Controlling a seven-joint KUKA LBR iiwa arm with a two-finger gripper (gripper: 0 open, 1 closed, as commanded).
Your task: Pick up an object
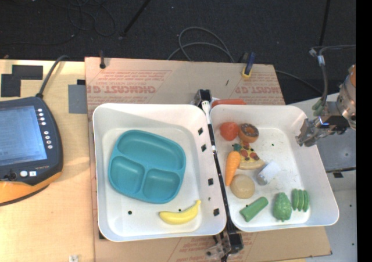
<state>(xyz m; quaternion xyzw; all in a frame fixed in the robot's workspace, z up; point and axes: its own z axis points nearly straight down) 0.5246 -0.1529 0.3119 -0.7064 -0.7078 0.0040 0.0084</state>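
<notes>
My gripper [308,134] hangs at the right bin's [317,165] far right rim, apart from the toys inside it. That bin holds a red tomato [228,131], a round brown and orange piece [249,132], an orange carrot [232,165], a pizza slice [251,160], a beige disc [242,186], a small white and grey piece [268,172], a green cucumber [254,208], a green leafy vegetable [282,206] and a green pod [300,199]. Nothing shows between the fingers.
The left bin [102,139] holds a teal divided plate [146,165] and a yellow banana [181,214]. A red-orange object [231,103] lies just behind the right bin. A tablet [26,142] sits at the far left of the bench.
</notes>
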